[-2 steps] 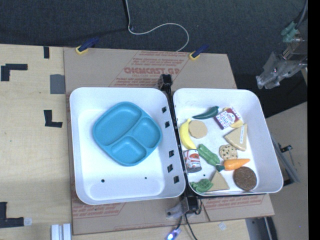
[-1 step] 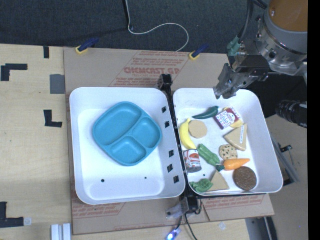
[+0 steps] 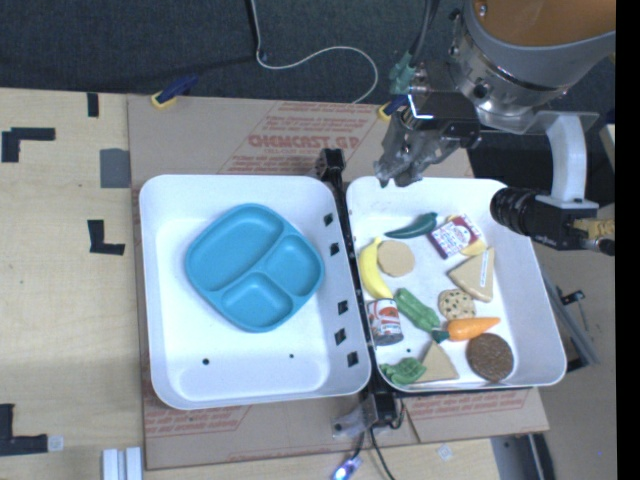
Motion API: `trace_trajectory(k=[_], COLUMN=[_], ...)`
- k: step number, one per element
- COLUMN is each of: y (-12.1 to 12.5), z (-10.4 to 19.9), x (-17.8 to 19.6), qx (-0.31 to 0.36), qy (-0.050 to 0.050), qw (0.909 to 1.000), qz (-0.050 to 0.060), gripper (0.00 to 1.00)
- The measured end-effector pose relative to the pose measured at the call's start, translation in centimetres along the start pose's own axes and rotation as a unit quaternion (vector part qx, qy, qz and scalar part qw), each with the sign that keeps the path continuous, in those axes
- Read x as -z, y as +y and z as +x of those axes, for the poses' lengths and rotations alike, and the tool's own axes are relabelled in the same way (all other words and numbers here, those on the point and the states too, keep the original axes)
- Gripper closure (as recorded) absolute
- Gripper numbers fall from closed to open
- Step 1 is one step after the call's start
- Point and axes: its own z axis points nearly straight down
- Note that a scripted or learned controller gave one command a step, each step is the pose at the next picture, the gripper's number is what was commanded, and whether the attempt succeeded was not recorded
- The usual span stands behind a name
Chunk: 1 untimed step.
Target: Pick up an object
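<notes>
The right bin (image 3: 530,298) holds a scatter of small toy foods, all apart from the end effector. Counted: one yellow banana (image 3: 373,270), curved and smooth; one round tan cookie (image 3: 396,259) touching it; one dark green chili pepper (image 3: 412,227), glossy and tapered; one maroon packet (image 3: 452,236) with a white label; one pale wedge of cheese (image 3: 474,276); one chocolate-chip cookie (image 3: 455,303); one orange carrot (image 3: 470,328); one green pickle (image 3: 418,310), knobbly and long; one small can (image 3: 386,322) with a red and white label near the bin's left wall; one tan triangular slice (image 3: 438,361); one leafy green piece (image 3: 404,372) at the front edge; and one dark brown disc (image 3: 490,356), rough-looking and round.

The end effector (image 3: 400,171) hangs above the far left corner of the right bin, over its rim, with nothing visible between its fingers; whether they are spread or pressed together cannot be told, as they blur into the dark metal around them. Above it sits the arm's grey wrist with the orange band (image 3: 545,3).

The left bin (image 3: 165,268) holds one blue plastic plate (image 3: 254,266), rounded and split into three compartments. Both bins are shallow, white and smooth, sitting side by side on a brown cardboard sheet (image 3: 290,133) on the bench (image 3: 60,268).
</notes>
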Motion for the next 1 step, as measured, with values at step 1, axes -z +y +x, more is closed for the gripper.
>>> trace_trajectory(k=[1], y=[-0.08], z=[-2.82], x=[-8.89], qx=[-0.005], qy=[-0.002], qw=[1.0], qz=[0.005], gripper=[1.0])
